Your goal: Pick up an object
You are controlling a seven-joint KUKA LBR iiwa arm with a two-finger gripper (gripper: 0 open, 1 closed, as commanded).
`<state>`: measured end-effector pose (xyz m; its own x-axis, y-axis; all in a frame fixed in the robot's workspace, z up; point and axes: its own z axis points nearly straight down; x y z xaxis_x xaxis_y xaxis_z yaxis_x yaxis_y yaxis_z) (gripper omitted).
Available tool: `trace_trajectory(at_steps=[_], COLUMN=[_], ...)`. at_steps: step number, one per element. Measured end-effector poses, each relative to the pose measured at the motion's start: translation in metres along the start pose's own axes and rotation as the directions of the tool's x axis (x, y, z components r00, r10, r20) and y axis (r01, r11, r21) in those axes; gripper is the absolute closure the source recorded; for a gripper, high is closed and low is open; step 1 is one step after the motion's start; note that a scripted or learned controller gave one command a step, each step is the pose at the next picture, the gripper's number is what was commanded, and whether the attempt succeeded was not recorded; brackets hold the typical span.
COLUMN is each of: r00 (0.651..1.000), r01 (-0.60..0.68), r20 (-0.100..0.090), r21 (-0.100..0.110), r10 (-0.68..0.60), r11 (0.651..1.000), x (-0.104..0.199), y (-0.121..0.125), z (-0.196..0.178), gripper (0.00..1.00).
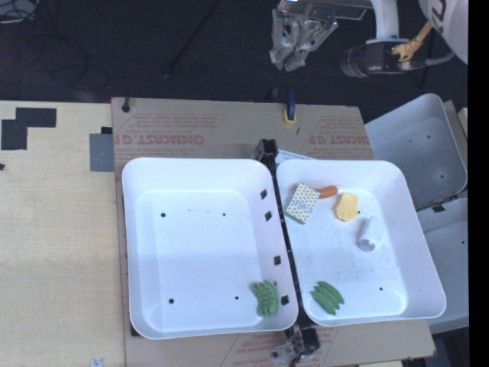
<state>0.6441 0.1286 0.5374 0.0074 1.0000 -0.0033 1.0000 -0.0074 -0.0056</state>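
My gripper (290, 56) hangs high above the far edge of the bench, well beyond both bins, with nothing visible between its fingers. In the right bin (416, 281) lie a checkered sponge-like pad (302, 203), an orange carrot piece (328, 192), a yellow block (346, 206), a small grey-white cylinder (369, 234) and a green pea pod (328, 297). The left bin (145, 243) holds a bumpy green vegetable (266, 298) near its front right corner.
The two bins sit side by side on a cardboard sheet (206, 132), joined by a black divider (276, 228). A small blue-and-yellow clamp (290, 107) stands at the cardboard's far edge. A grey metal panel (420, 140) lies to the right.
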Motion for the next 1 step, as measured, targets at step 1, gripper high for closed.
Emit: trace_trajectory(at_steps=[1], r00=[1.000], r01=[0.011], r20=[-0.003], r21=[-0.002], r10=[-0.011], r11=[1.000], x=[0.0549], y=[-0.0006], z=[0.0004], gripper=[1.00])
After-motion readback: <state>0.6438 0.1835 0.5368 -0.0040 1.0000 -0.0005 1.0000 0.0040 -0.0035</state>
